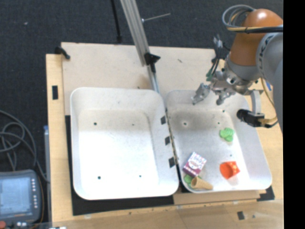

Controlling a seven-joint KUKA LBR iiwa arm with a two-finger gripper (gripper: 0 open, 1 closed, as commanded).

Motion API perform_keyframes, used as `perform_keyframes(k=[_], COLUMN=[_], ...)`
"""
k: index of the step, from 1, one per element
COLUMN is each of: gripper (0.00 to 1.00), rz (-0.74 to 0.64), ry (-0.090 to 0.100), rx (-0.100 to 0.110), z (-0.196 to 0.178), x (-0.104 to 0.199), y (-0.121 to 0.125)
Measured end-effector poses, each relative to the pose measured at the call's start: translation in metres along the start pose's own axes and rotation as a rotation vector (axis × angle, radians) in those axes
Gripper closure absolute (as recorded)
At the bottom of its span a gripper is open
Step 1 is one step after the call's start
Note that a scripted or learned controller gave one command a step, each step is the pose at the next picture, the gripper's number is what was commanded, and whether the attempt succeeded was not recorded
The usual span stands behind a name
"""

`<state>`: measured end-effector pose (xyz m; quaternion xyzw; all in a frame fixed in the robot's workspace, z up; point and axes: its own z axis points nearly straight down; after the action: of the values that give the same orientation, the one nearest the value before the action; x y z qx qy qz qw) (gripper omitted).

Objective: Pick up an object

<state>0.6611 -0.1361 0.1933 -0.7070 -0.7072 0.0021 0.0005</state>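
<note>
while the end effector (210,96) hangs open, a green object (227,134) lies apart.

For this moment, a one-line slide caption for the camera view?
Open gripper above right bin's far edge; green, orange and purple items below.

Both bins, the left bin (119,142) and the right bin (205,128), are white with a faint grey speckle and a few dark dots. The bench (105,66) is pale tan wood, and the floor (57,13) around it is dark charcoal carpet. In the right bin lie a bright green lump (227,134), an orange-red cup (229,169), a small box (194,164) patterned purple and white, and a tan cone (202,183) beside a bit of green. The arm (252,37) is grey with an orange band. A silver rail (136,25) slants across the bench.
</note>
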Motion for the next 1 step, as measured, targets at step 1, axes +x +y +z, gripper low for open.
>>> perform_keyframes(k=[1], gripper=[0.00], rz=[0.001], ry=[0.000], rx=[0.002], z=[0.0632], x=[-0.0024], y=[-0.0009])
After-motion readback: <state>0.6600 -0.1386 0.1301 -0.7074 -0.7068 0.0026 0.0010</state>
